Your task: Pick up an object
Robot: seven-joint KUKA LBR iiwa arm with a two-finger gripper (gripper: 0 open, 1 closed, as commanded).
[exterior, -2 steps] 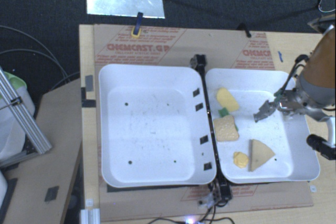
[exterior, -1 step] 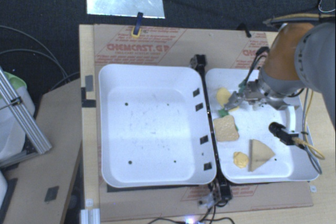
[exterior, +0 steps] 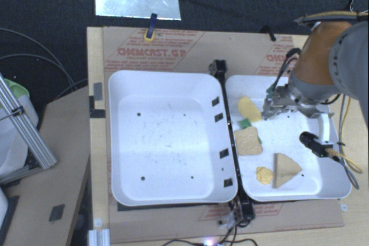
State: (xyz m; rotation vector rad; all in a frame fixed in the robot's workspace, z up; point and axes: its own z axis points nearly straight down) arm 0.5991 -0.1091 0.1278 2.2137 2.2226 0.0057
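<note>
Gripper (exterior: 271, 108) beside smooth yellow oblong (exterior: 249, 108); tan wedge (exterior: 285, 169) well apart.

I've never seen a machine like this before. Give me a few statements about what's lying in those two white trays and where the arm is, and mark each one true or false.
1. The pale yellow rounded block lies in the right white bin. True.
2. The tan triangular wedge lies in the left white bin. False: it lies in the right bin, near its front edge.
3. The gripper is over the right bin, close beside the pale yellow block. True.
4. The tan square slab sits on top of the wedge. False: the two lie apart, the slab nearer the divide between the bins.
5. A small green piece lies between the yellow block and the slab. True.
</note>
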